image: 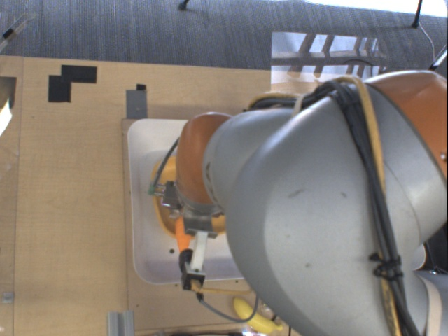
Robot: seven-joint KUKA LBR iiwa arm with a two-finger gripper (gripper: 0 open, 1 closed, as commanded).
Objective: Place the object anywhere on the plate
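Observation:
A yellow plate lies in the left white bin; I see just its left rim as a crescent, the rest hidden under the arm. My gripper hangs straight down over the plate's near left part, with the orange-banded wrist covering it from above. A thin orange object sticks out from under the wrist at the plate's near edge. Whether it is held or lying on the bin floor cannot be told.
The grey arm covers the right half of the view and everything under it. A yellow, banana-shaped thing shows at the bottom edge in front of the bin. Black marks and a grey block sit on the wooden bench at the back left.

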